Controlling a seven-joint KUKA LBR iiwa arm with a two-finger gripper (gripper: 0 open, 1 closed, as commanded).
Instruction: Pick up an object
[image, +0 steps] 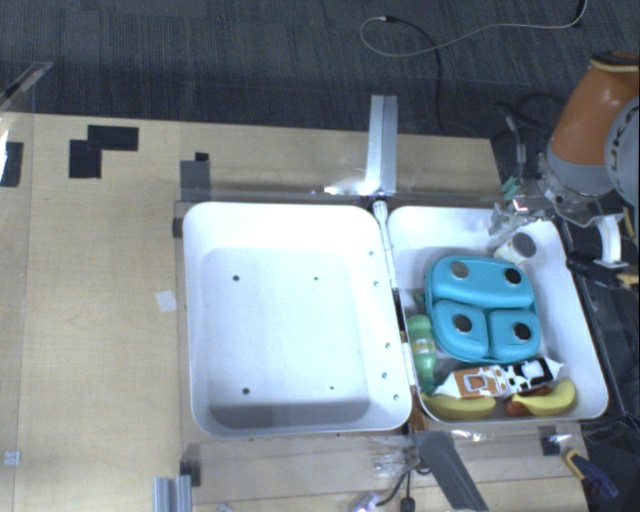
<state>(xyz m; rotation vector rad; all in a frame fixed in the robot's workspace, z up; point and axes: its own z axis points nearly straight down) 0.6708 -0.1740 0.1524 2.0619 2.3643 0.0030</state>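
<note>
The right bin (580, 330) holds a pile of objects. A large blue moulded piece (480, 310) with dark round spots lies in its middle. A green bottle (420, 345) lies along the bin's left wall. A yellow banana (500, 403) rests along the front wall, with an orange, white and black packet (500, 380) on top of it. My gripper (515, 235) hangs over the bin's far right corner, above and to the right of the blue piece, apart from it. The grey arm with its orange band (590, 110) reaches in from the upper right.
The left bin (200, 330) stands beside the right one, divided from it by a shared wall (393, 300). A metal post (383, 140) rises behind the bins. Cables (600, 265) hang along the right bin's outer side.
</note>
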